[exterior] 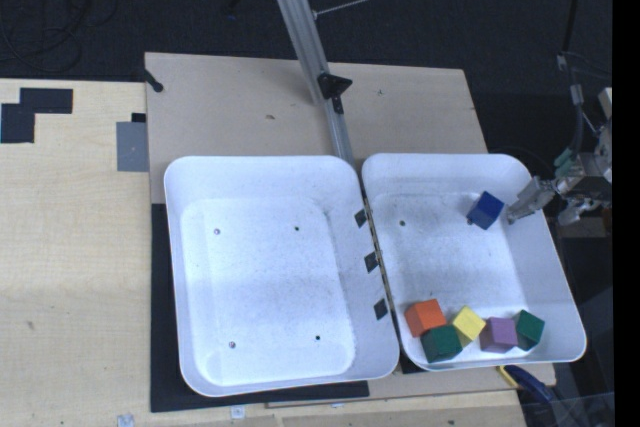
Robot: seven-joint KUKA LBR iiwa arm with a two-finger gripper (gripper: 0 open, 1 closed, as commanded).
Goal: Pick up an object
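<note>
The gripper (527, 201) reaches over the right bin's (560, 275) far edge; we cannot tell its state. Just beside it lies the blue cube (486, 210), resting on the bin floor, ungrasped. Five more blocks (470, 327) cluster along the near wall. We judge the pick not yet made.

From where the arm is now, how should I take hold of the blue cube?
Grip the blue cube across two opposite flat faces, coming from above. It sits alone in the right bin, away from the other blocks, with the gripper close on its right.
</note>
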